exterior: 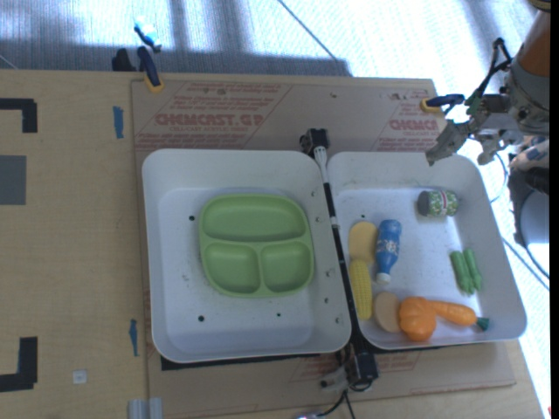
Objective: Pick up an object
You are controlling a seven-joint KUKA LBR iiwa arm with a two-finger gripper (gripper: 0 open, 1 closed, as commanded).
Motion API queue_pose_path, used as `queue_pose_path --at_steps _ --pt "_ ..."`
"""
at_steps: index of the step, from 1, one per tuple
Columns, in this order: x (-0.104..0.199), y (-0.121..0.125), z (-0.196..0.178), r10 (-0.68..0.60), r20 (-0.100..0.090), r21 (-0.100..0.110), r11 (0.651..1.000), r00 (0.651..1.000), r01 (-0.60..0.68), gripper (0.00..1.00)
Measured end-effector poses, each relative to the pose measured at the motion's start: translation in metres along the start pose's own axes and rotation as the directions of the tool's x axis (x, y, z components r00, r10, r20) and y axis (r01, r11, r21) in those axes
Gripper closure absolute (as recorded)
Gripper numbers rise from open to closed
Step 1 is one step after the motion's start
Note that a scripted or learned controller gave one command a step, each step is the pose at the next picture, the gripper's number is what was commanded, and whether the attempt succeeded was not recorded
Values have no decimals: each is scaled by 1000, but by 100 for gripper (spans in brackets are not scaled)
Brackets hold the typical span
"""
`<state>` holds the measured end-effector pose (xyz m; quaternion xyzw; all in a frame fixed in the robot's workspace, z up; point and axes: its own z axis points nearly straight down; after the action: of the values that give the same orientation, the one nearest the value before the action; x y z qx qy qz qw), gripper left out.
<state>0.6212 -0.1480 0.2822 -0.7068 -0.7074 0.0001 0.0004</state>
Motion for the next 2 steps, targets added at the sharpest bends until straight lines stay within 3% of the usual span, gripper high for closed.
queue_pose_path --at_steps 1,2 --pt "-26 -21 120 2 0 2 1000 1000 -2 0" --pt "-62 -11 185 -6 -11 -2 1000 1000 6 0"
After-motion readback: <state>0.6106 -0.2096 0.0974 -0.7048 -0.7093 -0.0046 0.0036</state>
